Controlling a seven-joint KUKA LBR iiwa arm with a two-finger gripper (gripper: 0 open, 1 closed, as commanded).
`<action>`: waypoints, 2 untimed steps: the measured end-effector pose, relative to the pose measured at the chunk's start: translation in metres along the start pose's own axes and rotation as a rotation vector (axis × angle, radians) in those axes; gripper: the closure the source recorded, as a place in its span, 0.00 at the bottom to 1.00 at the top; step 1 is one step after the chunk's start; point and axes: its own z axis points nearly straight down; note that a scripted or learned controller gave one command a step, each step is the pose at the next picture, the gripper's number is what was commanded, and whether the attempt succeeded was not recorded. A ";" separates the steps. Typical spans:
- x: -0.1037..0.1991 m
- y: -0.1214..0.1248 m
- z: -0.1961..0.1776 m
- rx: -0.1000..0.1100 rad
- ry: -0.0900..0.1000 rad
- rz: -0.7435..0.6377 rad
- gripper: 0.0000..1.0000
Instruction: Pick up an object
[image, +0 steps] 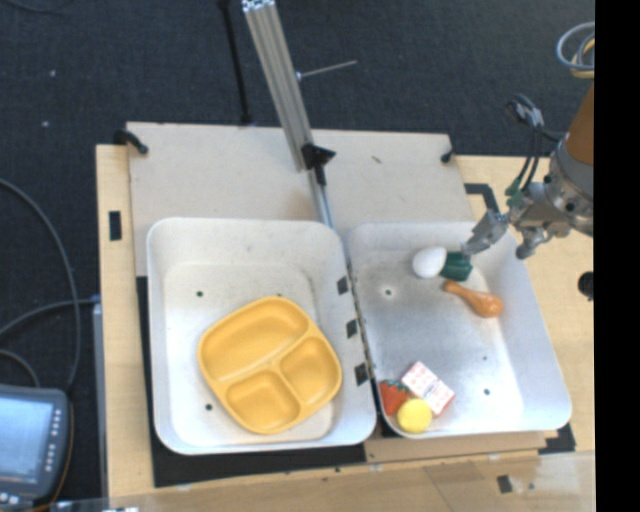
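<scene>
Nearest the lower edge of the frame, in the bottom left corner of the right bin (520, 350), sits a cluster of 3 small items: a yellow ball (415, 416), a red piece (391, 397) touching it on the left, and a white carton with red marks (427, 385) just above; all 3 rest against the bin's lower rim. Left bin (180, 250) holds 1 yellow divided plate (269, 363), 3 compartments, lying flat and turned at a slant, toward the lower centre of that bin. Upper part of the right bin: 1 white egg-shaped object (429, 263), with a small green block (457, 267) touching or just beside its right side; 1 orange-brown drumstick-shaped piece (473, 298) lies just below and right of the green block, apart from the egg. Gripper (487, 236) enters from the right of the frame, slanted down and left, its tip directly above the green block; finger spacing cannot be told from this angle, and nothing is visibly held. Grey arm (560, 200) occupies the upper right; a metal rail (285, 85) runs from top centre down to the gap between the 2 bins.
</scene>
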 end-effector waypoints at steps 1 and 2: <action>0.000 0.000 0.000 0.000 0.000 0.000 0.00; -0.010 0.003 0.049 0.005 -0.002 0.004 0.00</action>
